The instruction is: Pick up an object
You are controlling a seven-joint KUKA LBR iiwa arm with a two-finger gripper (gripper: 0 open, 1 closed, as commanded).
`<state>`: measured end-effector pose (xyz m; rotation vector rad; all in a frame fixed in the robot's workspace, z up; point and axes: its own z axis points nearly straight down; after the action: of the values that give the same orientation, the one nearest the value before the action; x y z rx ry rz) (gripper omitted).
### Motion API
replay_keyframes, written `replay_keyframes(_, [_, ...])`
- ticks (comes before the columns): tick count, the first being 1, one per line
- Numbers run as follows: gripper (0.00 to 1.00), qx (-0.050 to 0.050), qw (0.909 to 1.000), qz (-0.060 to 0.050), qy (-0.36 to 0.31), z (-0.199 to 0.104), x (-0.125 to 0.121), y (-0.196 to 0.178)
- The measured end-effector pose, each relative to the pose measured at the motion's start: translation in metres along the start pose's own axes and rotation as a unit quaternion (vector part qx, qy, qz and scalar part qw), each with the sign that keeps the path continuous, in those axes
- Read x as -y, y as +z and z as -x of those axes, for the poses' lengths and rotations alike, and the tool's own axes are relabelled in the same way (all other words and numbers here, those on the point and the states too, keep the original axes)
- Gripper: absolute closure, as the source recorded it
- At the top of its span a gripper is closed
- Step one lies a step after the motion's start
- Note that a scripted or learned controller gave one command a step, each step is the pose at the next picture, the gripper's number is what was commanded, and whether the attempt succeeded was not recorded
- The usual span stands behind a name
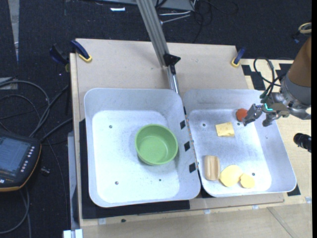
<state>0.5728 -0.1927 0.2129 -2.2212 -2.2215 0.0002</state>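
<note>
Gripper (258, 114) is positioned over the right bin (277, 152), beside a small red-orange ball (241, 114); its finger opening cannot be determined.

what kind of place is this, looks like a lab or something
Most likely a robotics lab set up for grasping trials. Two white bins hold toy-like objects such as a green bowl, a robot arm reaches in, and a handheld control pendant and loose cables lie on the floor.
</note>
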Motion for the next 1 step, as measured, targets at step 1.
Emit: replay_keyframes(1, [0.0,0.0,1.0,0.0,0.0,0.0,0.0,0.0])
